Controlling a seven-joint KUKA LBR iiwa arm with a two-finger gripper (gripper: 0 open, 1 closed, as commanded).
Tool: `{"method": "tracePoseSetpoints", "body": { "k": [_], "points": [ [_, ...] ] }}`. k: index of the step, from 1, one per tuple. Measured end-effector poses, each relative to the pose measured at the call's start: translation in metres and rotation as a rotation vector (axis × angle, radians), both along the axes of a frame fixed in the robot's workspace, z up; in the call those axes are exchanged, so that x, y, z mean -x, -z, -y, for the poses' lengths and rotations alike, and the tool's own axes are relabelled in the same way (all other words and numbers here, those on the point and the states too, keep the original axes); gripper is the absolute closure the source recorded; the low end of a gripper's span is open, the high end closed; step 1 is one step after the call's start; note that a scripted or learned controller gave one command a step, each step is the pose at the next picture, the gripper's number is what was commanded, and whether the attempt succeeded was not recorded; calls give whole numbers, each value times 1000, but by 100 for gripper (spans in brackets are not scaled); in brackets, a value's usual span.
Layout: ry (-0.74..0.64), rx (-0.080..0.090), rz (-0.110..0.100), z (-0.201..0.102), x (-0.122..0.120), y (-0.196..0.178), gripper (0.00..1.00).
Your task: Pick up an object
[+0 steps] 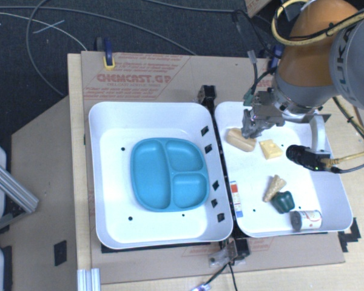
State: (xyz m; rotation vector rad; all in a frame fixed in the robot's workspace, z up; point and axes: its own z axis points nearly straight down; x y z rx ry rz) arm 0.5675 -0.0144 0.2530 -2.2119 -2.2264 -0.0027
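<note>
- The gripper (250, 128) hangs low in the right bin (333, 214), right over the tan bread-like piece (239, 140); whether it is wide or narrow I cannot tell
- That piece lies near the bin's left wall, beside a pale yellow wedge (270, 149)
- It looks light, probably plastic and slippery; take it across its short width

Left white bin (103, 162): holds one blue divided plate (168, 173), three compartments, lying flat near the bin's centre. Black clips (210, 156) sit along the bin's right wall, just right of the plate. Brown board (139, 71) with red print lies beyond the bin's far wall; a yellow-and-blue clamp (108, 54) grips its far edge.
</note>
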Motion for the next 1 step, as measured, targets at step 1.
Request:
{"method": "tracePoseSetpoints", "body": {
  "k": [1],
  "points": [
    [0, 0, -2, -57, 8, 7, 100]
  ]
}}
